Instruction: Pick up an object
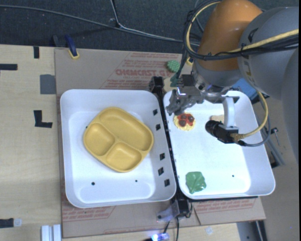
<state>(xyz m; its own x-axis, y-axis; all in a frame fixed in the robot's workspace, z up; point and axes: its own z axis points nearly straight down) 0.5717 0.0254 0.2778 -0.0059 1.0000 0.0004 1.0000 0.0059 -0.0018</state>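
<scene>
A small round toy pizza point(184, 121) with red toppings lies in the right bin point(226, 185), near its upper left corner. A green leafy toy point(195, 182) rests by the right bin's front edge. My gripper point(177, 104) hangs just above and to the left of the pizza, close to the divider between the bins. I see nothing held between its fingers. A yellow three-compartment plate point(118, 139) sits in the middle of the left bin point(75, 185).
A black clamp-like part with a white bracket point(223, 129) on the arm hangs over the right bin's upper middle. A green object point(173, 65) lies on the cardboard behind the bins. Black clips point(162, 157) line the divider.
</scene>
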